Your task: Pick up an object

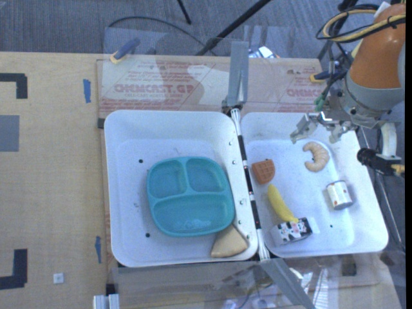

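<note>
My gripper hangs over the far part of the right bin, its two fingers spread apart with nothing between them. A tan croissant lies just below it. Further toward the front lie a waffle-like brown piece, a yellow banana, a small silver can and a black-and-white box.
The left bin holds a teal divided plate and a tan wedge at its front right corner. A grey divider bar rises behind the bins. Cables and the arm's orange band are at upper right.
</note>
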`<state>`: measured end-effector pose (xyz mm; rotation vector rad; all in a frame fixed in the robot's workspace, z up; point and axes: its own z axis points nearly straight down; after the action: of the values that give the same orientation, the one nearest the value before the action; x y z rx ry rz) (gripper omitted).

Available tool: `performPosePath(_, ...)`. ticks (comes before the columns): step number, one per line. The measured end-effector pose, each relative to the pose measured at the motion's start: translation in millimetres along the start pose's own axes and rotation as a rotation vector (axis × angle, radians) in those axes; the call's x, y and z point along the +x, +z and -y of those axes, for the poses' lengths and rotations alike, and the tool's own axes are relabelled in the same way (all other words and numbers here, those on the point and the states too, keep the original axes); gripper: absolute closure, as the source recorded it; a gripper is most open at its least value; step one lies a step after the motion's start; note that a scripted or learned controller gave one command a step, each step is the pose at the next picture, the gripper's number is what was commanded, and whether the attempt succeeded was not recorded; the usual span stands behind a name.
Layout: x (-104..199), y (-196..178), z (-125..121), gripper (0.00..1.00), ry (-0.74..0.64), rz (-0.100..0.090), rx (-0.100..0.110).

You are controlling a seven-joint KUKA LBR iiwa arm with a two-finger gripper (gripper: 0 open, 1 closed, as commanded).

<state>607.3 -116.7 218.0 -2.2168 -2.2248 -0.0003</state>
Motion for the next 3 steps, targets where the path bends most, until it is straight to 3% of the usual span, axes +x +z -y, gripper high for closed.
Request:
performPosePath(1,-59,125,-39,0.00,-0.220,0.002,-0.004)
performPosePath(2,-39,118,24,0.00,-0.276,0.001,-0.002)
performPosePath(3,-42,132,18,0.00,-0.312,0.001,-0.004)
